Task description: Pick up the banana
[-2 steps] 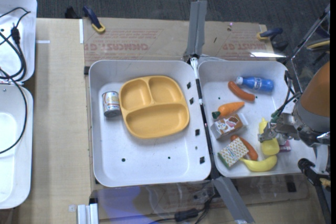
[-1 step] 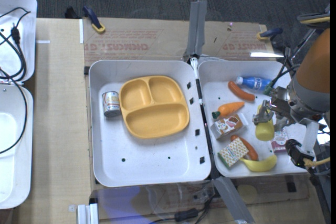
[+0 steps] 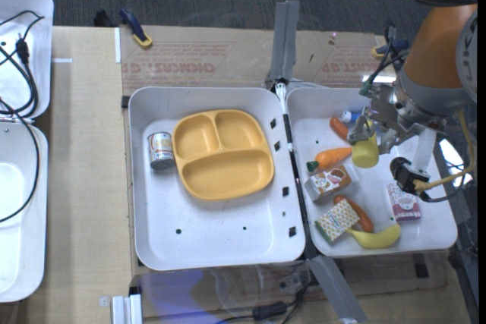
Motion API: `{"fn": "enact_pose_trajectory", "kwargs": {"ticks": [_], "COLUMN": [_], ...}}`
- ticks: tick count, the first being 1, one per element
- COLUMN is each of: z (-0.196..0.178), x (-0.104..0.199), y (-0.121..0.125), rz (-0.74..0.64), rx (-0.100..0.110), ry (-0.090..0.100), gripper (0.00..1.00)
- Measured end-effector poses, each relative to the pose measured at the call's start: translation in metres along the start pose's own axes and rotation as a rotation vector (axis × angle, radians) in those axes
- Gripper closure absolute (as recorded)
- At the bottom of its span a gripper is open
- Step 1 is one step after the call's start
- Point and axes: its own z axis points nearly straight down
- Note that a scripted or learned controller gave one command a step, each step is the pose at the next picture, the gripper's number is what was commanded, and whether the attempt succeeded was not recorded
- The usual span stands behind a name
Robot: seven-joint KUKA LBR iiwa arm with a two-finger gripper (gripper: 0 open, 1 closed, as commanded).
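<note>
Two bins (image 3: pixel 144 163), one plate (image 3: pixel 224 154), one can (image 3: pixel 160 150), one banana (image 3: pixel 375 237).

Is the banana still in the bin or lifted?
In the bin: banana lies on the right bin floor, gripper apart from it.

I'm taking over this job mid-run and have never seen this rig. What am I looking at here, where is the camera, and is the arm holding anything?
One fixed camera looks down at a slant on two white bins. The grey and orange arm reaches in from the right; its gripper hangs over the right bin, just above a yellow-green cup. I cannot tell whether it holds anything. The banana lies untouched near that bin's front edge, beside carrots and small cartons. The left bin holds a yellow divided plate and a small can.
</note>
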Motion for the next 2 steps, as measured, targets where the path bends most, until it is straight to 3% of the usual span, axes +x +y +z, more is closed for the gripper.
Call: {"fn": "enact_pose_trajectory", "kwargs": {"ticks": [1,2], "z": [-0.005,-0.017], "x": [0.000,0.080], "y": [0.001,0.027], "rz": [-0.004,0.021], "rx": [0.006,0.000], "ry": [-0.005,-0.001], "gripper": [1.00,1.00]}}
